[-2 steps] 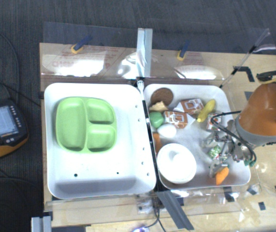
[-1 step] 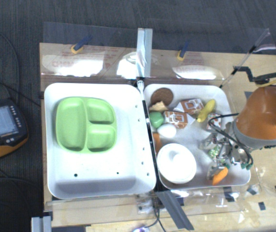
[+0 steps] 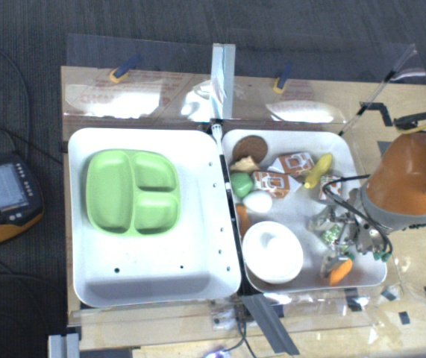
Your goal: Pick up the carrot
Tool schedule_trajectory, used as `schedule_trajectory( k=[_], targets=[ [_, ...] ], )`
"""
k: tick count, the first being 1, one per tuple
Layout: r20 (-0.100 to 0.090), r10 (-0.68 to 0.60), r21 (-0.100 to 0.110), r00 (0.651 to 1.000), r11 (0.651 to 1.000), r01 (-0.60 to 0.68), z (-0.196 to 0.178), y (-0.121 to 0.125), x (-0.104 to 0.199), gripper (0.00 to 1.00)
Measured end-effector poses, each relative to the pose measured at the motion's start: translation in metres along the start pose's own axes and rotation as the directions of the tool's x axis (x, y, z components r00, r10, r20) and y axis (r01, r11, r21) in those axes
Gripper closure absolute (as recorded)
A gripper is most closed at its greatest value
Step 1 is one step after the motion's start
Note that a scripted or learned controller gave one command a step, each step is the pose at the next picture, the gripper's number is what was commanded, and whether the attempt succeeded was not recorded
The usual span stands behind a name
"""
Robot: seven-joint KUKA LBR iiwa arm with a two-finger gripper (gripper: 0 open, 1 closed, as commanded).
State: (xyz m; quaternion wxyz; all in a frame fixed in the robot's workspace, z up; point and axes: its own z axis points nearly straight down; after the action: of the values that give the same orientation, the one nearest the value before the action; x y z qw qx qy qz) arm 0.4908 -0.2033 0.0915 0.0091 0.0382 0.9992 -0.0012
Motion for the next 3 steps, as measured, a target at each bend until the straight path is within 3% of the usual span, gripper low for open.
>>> schedule_trajectory(
  k=[3],
  targets=[
    [0.002, -0.036, 0.005, 0.999, 0.999, 0.036, 0.0, 0.01, 0.001, 0.0]
  ],
)
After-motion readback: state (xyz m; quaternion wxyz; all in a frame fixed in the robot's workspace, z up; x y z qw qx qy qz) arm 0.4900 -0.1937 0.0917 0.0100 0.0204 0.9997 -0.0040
